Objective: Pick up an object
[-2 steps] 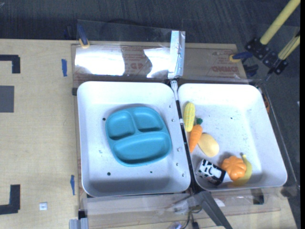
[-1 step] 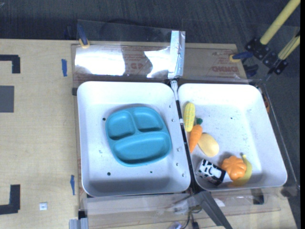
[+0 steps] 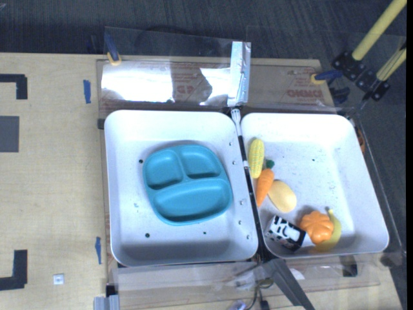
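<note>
Camera view – inventory of the counter:

- Left bin: white and shallow, holding one blue divided plate with three compartments, lying flat near the bin's middle.
- Right bin: white and shallow, touching the left bin along their shared edge. Its contents are gathered along the side next to the left bin and the near corner.
- Corn cob: yellow, lying lengthwise against the wall shared with the left bin.
- Carrot: orange with a green top, directly below the corn and touching it.
- Pale yellow oval item: just beside the carrot, on its right in the picture.
- Black-and-white item: at the near edge of the right bin – too small to identify.
- Orange round item: beside the black-and-white item.
- Banana: yellow, curving round the far side of the orange round item and touching it.
- Clear plastic sheet: standing behind the left bin.
- Tool: whether spread or pressed together cannot be told.
</note>
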Robot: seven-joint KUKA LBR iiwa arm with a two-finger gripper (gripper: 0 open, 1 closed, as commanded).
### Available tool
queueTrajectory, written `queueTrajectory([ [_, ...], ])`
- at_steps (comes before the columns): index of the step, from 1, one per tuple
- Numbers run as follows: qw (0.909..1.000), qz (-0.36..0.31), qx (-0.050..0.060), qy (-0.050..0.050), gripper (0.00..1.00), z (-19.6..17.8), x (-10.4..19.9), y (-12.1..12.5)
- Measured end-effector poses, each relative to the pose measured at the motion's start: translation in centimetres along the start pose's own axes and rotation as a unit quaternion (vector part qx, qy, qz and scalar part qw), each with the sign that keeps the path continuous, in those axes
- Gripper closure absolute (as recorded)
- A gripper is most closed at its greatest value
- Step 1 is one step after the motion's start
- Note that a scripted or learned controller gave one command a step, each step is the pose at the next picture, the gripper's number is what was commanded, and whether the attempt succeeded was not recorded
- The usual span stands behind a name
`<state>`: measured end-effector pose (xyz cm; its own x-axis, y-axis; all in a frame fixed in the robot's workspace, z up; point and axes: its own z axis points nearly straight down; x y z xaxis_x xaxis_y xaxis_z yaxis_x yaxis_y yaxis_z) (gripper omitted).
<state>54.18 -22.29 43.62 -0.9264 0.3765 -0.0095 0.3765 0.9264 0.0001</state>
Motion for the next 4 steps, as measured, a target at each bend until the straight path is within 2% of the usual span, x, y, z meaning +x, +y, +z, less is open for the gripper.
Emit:
queueTrajectory([
  [1,0.9885,-0.152,0.0,-0.001,1.0,0.0,-2.3,2.4],
  [2,0.9988,-0.048,-0.001,0.002,1.0,2.5,-0.4,2.6],
  [3,0.9717,-0.236,0.0,-0.001,1.0,-0.2,2.1,-1.0],
  [4,0.9276,-0.373,-0.001,0.0,1.0,0.0,1.0,2.4],
])
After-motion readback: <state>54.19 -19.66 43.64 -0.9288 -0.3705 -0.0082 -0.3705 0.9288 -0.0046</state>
